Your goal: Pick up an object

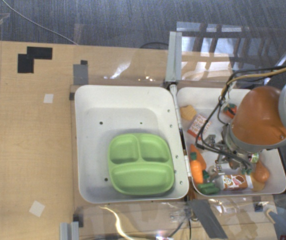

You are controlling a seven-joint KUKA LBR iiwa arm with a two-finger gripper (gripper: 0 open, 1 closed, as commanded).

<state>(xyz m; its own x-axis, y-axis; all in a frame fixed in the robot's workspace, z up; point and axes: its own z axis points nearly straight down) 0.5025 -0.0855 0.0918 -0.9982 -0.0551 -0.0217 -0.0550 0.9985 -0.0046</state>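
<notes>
My gripper (222, 162) hangs low in the right bin (282, 180), under the arm's orange band (259, 116), which hides much of it. It sits just above a lying bottle with a brown label (232, 182). An orange carrot (197, 170) lies to its left, with a small green piece (208, 188) below that. An orange rounded item (261, 173) rests to the gripper's right. A red-and-white packet (197, 124) and a tan item (188, 112) lie at the bin's far left corner. I see nothing lifted off the bin floor.
The left bin (98, 109) holds a green divided plate (141, 163) near its front right. A small orange-red item (228, 112) lies by the cables behind the arm. A metal divider post (173, 59) stands between the bins at the back.
</notes>
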